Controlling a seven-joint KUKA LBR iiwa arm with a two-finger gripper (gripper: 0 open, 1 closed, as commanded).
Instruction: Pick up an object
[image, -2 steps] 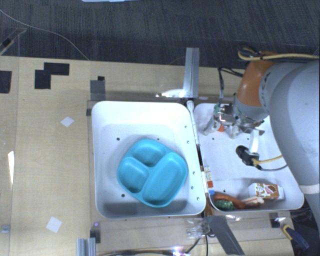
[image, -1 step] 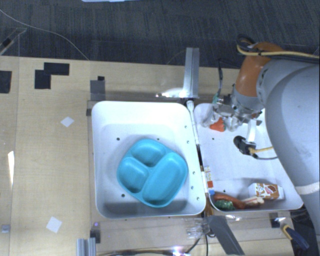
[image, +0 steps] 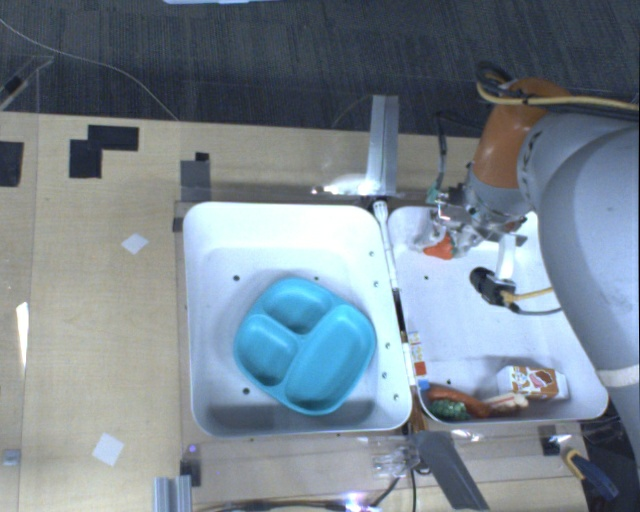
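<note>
Hovering at the right bin's (image: 560, 330) far-left corner, the gripper (image: 452, 232) meets a small red object (image: 438, 249); finger state indeterminable; lift remains outstanding.

The arm (image: 590, 250) ran off the right edge and covered the right bin's (image: 450, 330) far right side. A small red object (image: 438, 250) beneath the wrist was too small to identify, as were the green and orange items (image: 452, 407).

The bulky grey arm (image: 590, 260) wears an orange band (image: 500, 135) above its wrist, trailed by yellowish cables (image: 530, 97).
</note>
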